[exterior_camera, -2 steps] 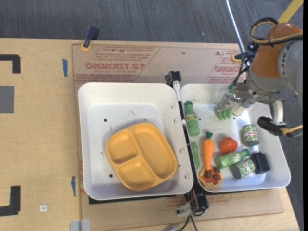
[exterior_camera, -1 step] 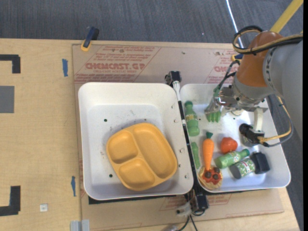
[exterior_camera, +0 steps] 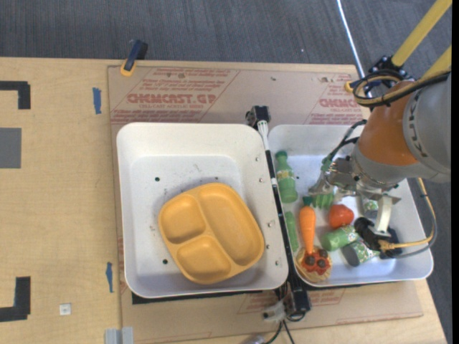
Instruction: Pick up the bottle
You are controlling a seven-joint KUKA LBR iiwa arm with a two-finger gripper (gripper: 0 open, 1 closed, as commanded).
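Arm (exterior_camera: 401, 131) over right bin (exterior_camera: 419, 264), tool (exterior_camera: 343, 185) low among the toys.
Green bottle (exterior_camera: 286, 178) lies along the left wall of this bin, just left of the tool and apart from it. I cannot tell if the tool is spread or pressed together. Carrot (exterior_camera: 308, 228) and tomato (exterior_camera: 341, 214) lie near below it. Left bin (exterior_camera: 136, 149) carries a yellow tray (exterior_camera: 209, 231).

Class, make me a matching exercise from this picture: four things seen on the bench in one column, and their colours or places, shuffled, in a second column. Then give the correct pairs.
Things:
1. bottle
2. divided tray
3. carrot
4. tomato

Descriptions:
A. yellow, in the left bin
B. red, beneath the arm
C. green, along the right bin's left wall
D. orange, just below the bottle in the picture

Pairs: 1-C, 2-A, 3-D, 4-B
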